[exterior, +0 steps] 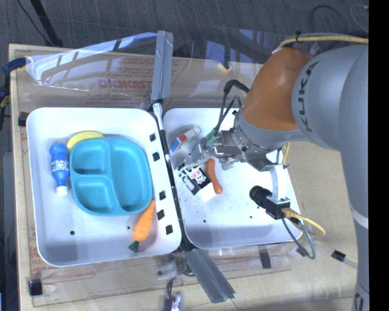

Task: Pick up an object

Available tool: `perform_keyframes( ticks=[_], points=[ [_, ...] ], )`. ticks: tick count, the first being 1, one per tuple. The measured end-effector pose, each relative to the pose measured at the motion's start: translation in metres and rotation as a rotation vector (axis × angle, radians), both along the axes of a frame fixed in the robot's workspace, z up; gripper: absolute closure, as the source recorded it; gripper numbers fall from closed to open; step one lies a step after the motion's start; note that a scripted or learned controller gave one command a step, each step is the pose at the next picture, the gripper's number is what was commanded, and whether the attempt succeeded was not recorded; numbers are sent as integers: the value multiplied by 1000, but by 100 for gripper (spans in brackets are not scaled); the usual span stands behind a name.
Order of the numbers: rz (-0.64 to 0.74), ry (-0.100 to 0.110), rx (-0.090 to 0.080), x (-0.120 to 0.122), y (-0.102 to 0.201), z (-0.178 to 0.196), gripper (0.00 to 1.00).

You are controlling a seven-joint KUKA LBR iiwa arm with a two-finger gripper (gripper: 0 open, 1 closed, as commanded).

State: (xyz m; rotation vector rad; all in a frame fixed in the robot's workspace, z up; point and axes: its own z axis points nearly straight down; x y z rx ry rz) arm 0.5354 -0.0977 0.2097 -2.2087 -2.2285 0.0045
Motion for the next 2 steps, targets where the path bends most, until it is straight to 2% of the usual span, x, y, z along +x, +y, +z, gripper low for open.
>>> perform_keyframes(
  ticks=[1, 2],
  points=[
    [-138, -33, -3, 25, -71, -93, 0],
    [-35, -6, -1, 45, -78, -117, 0]
  ],
)
